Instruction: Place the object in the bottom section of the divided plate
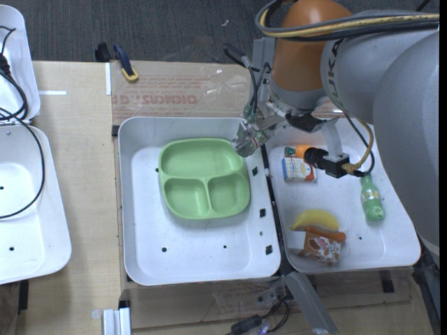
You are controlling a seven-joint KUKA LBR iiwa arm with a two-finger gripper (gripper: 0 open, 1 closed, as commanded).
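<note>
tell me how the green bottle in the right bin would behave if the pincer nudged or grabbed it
The green bottle lies on its side on the right bin's floor, so a sideways nudge would probably roll it. Its rounded, smooth-looking body may slip between fingers unless gripped squarely across. It looks small and is likely light, and probably rigid enough to hold its shape.

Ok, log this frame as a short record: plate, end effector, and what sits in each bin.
plate: green divided plate, three sections, nothing in any of them
plate location: left bin, upper middle
end effector: at the plate's upper right corner, over the wall between the bins
right bin contents: small carton, green bottle, banana, brown snack pouch
task status: no object placed in the bottom section yet
</note>
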